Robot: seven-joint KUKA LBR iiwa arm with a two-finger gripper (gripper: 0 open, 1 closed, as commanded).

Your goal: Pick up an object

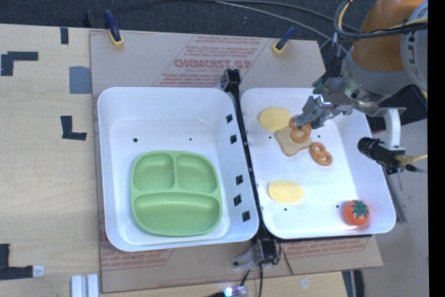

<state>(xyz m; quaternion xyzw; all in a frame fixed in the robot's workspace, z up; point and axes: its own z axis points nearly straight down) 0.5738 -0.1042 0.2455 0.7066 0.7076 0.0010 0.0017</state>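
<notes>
Camera view: pincer (304, 123) is low over the right bin (372, 170), far-middle part, right at a small orange pretzel (300, 133) lying on a tan toast piece (286, 143). Can't tell how far it's open or whether it grips anything. Second pretzel (320, 154) just right of the toast. Yellow discs (274, 118) far and (286, 191) near. Tomato (355, 213) near-right corner. Left bin (118, 108) holds a green divided plate (176, 192).

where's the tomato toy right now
The tomato toy sits in the near right corner of the right bin, with the yellow disc to its left.
</notes>
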